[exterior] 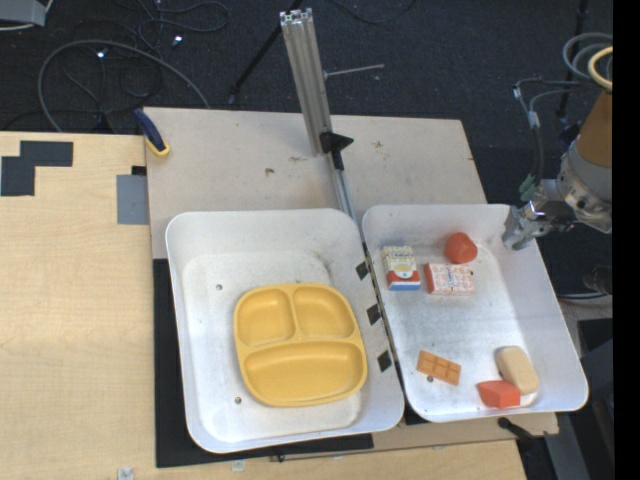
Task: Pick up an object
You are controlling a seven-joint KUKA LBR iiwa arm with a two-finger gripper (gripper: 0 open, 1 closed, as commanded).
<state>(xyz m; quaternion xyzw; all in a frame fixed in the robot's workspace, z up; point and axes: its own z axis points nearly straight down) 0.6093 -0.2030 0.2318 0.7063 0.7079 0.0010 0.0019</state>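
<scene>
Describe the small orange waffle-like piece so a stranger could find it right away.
Look in the right white bin, toward its near edge. The flat orange rectangular piece with a grid of dents lies alone left of the tan bread-shaped block and red wedge; it is the thinnest item there.

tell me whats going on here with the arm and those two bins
A robot arm reaches in from the right, and its gripper sits at the upper right edge of the right bin, holding nothing that can be seen. That bin holds a small red ball, two little boxes, an orange cracker, a tan bread roll and a red block. The left bin holds a yellow divided plate. Nothing has been picked up yet.
</scene>
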